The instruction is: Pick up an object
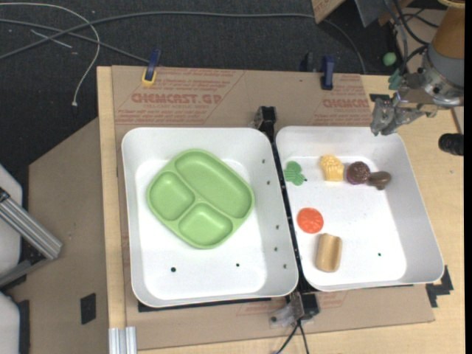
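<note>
From my station I judge the task to be at its opening step: the gripper (pixel 383 124) hangs over the far right corner of the right bin (pixel 413 227), nothing shows between its fingers, and I cannot tell from this slanted view how far apart they stand. No object is lifted; all candidates lie on the floor of that bin. Along its far side sit a small green piece (pixel 294 173), a pale yellow ridged piece (pixel 332 167), and a dark purple round piece (pixel 358 172) touching a brown piece (pixel 379 179) just beside it. Nearer the camera lie a flat orange disc (pixel 310 220) and, just below it, a tan cylinder (pixel 328 252) lying on its side. The left bin (pixel 136 220) carries a green divided plate (pixel 200 198), which seems a poor target for two fingers. The next move, as I see it, calls for bringing the gripper in over one piece and lowering squarely onto it. The purple and brown pair lies nearest but is crowded; the tan cylinder stands freer and offers parallel sides.
</note>
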Robot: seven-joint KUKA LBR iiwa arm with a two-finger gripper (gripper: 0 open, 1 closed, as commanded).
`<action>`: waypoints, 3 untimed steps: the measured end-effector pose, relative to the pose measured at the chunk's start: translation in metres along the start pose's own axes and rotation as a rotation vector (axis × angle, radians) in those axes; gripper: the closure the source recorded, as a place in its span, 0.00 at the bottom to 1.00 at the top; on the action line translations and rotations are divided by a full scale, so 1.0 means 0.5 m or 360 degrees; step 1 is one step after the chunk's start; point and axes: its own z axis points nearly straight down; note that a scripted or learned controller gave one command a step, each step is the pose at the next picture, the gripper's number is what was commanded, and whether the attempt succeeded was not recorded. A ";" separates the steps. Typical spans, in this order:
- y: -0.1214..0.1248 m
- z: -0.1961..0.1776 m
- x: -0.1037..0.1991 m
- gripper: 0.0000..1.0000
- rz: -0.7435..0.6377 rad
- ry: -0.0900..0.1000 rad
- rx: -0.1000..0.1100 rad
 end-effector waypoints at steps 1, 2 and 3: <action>0.004 -0.016 0.001 0.00 -0.0004 -0.0004 -0.0021; -0.012 0.095 -0.004 0.00 -0.0003 -0.0003 -0.0017; 0.009 0.201 0.000 0.00 -0.0006 -0.0002 -0.0013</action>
